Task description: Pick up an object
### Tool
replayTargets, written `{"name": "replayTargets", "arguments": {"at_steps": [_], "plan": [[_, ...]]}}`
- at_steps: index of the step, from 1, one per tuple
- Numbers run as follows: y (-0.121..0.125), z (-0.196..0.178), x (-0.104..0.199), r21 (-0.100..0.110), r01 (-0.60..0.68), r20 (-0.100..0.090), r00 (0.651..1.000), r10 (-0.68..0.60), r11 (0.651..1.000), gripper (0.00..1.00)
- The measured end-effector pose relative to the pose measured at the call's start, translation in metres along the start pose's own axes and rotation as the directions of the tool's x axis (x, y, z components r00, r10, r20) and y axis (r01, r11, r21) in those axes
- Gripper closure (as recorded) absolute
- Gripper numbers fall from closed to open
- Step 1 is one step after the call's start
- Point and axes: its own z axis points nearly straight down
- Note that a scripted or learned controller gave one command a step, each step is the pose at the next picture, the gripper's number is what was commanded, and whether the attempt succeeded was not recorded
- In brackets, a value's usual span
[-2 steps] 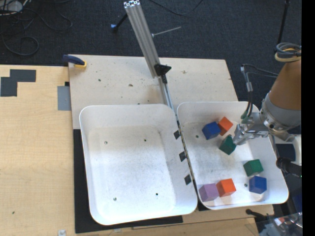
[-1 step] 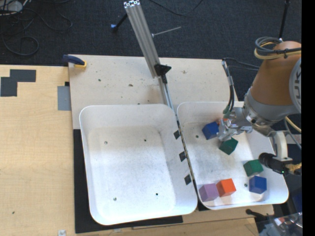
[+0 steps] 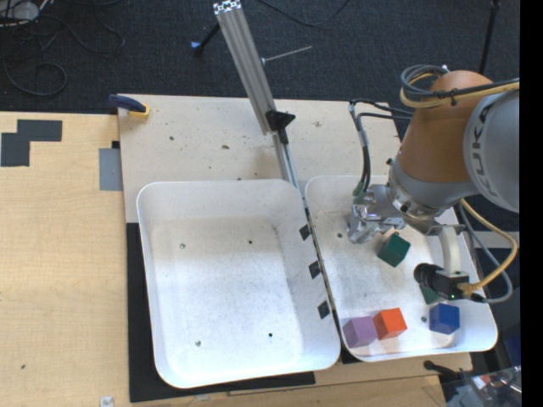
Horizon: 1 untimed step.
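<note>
Pick not done. Two-finger gripper (image 3: 366,227) low inside right white bin (image 3: 333,195), far end; finger state: cannot tell, nothing seen held. Dark green block (image 3: 394,250) just right of it, maybe touching. Purple cube (image 3: 360,331), orange cube (image 3: 390,322), blue cube (image 3: 444,318) along near wall, well apart. Left white bin (image 3: 153,227) beside. Bin divider close on left limits swing.

green block (image 3: 394,250), purple cube (image 3: 359,331), orange cube (image 3: 390,322)
</note>
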Motion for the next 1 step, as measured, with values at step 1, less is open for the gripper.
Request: {"name": "replayTargets", "arguments": {"at_steps": [1], "plan": [[0.0011,-0.0005,0.0429,-0.001,0.000,0.000,1.000,0.000,1.000,1.00]]}}
